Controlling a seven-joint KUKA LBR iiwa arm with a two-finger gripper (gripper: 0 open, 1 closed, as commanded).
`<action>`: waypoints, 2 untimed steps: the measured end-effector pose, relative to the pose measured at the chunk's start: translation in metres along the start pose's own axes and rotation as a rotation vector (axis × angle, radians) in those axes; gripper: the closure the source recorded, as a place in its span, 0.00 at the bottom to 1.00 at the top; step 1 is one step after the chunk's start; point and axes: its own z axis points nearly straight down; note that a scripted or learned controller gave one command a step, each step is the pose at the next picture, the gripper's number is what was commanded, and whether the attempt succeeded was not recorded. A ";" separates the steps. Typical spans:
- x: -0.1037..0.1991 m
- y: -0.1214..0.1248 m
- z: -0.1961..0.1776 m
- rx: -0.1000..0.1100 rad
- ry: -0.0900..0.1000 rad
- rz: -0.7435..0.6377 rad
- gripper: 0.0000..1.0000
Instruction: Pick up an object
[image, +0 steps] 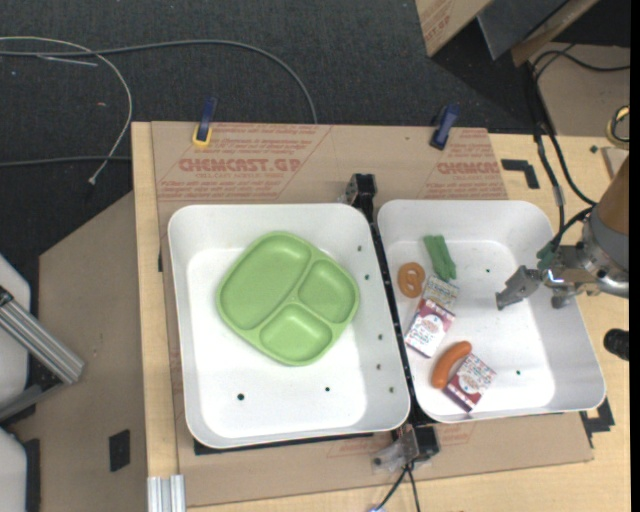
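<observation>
From my console I see the jaws of the two-finger gripper (527, 287) hanging over the right-hand shallow white plastic bin (570, 385), on its right side; nothing sits between them, but whether they are spread or closed I cannot tell. The candidates for picking lie in a loose column down that bin's left side, well apart from the gripper: a flat green rectangular piece (438, 256) at the top, a small round brown biscuit-like piece (411, 278) just beside it, a white and pink printed packet (431, 325), an orange sausage-shaped toy (451, 364) leaning against a small colourful printed box (471, 381).

I judge the arm must travel left before any grasp. The left-hand white bin (200, 300) holds a light green plastic divided plate (288, 297), probably too broad for the jaws.
</observation>
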 end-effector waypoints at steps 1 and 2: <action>0.000 0.001 -0.001 -0.002 -0.001 0.000 0.00; 0.001 -0.009 0.049 -0.002 0.000 0.000 0.00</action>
